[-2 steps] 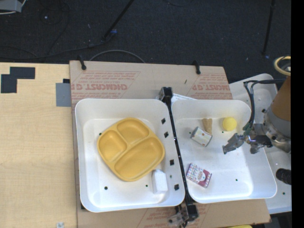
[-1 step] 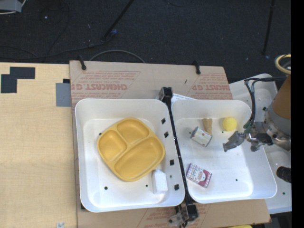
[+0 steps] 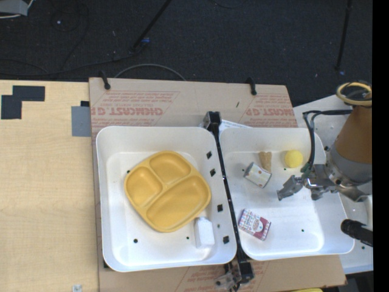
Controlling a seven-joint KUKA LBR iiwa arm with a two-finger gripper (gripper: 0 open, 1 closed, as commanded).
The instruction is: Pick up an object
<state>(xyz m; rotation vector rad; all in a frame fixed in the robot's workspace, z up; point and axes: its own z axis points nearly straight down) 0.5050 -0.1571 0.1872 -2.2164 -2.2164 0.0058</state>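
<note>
Hand: the hand (image 3: pixel 290 188) hangs over the right bin (image 3: pixel 316 236) near its 3 o'clock side; how far open, I cannot tell, and nothing shows in it.
Ball: the yellow ball (image 3: pixel 293 158) lies at the hand's 12 o'clock.
Can: the can (image 3: pixel 258 175) is at 9 o'clock.
Carton: the carton (image 3: pixel 254 224) is at 7 o'clock.
Left bin: the left bin (image 3: pixel 115 236) holds the yellow tray (image 3: pixel 167 190).

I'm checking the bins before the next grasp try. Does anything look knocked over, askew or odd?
Nothing looks spilled or broken. The yellow divided plate sits skewed in the left bin, and the small can lies tipped on its side in the right bin.
</note>
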